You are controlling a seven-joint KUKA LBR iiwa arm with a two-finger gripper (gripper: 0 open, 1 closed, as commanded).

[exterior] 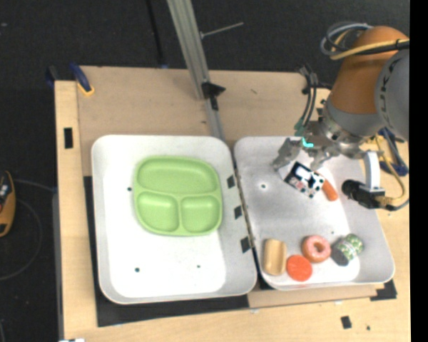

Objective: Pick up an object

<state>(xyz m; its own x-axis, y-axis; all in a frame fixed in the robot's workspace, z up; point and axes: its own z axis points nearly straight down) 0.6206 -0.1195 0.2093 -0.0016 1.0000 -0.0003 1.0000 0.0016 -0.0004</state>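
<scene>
Nearest you lay a red ball [298,267], pink doughnut [316,247] and tan block [273,256]; your gripper [299,164] hovered over a black-and-white object [304,179], jaws' state untellable: approach step, descent due next.

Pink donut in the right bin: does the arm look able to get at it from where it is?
Probably yes. The donut lies uncovered near the bin's front edge, and the gripper hovers over the same bin. The red ball close beside it could crowd the fingers.
</scene>
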